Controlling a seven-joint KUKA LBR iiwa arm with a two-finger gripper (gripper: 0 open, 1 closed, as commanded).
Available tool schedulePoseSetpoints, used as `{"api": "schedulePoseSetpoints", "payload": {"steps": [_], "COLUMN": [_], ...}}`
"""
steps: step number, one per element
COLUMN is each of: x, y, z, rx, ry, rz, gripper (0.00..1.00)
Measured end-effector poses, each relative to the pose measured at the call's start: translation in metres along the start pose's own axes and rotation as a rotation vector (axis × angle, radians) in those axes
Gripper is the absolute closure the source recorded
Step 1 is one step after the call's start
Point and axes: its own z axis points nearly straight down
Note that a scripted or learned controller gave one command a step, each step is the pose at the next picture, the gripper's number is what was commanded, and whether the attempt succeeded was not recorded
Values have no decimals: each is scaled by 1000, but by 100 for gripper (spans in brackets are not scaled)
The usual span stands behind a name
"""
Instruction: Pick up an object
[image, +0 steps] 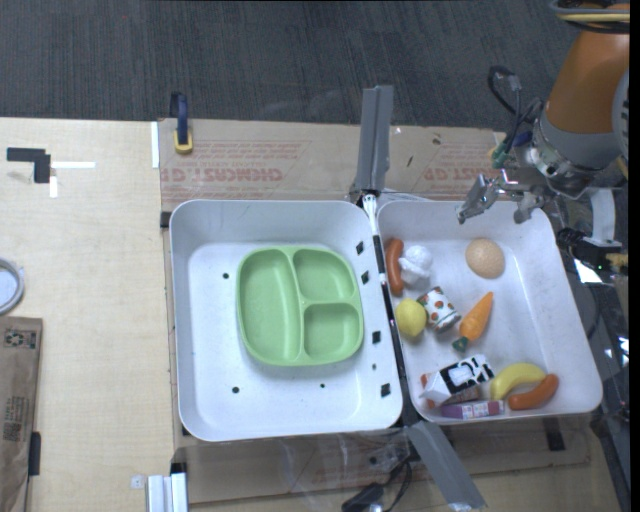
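Right bin (566, 300), near end: banana (520, 379) and carrot (477, 314) among clutter. Further in, a tan, rounded egg (485, 257) lies alone on bare floor. The gripper (497, 198) hovers just beyond it at the far rim, fingers spread, nothing held. Egg lies nearward of the fingers.

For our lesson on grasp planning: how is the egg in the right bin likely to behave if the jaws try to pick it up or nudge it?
The egg looks smooth and rounded, so it would probably roll if nudged. Its curved surface may slip out of a two-sided pinch. It lies apart from the carrot, leaving room around it.
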Motion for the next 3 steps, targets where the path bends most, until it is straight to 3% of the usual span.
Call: {"api": "schedulePoseSetpoints", "payload": {"steps": [1, 2, 3], "x": [1, -15, -16], "y": [-55, -107, -106], "z": [128, 141, 133], "rx": [0, 0, 0], "ry": [1, 1, 2], "rz": [-56, 56, 60], "gripper": [0, 0, 100]}}
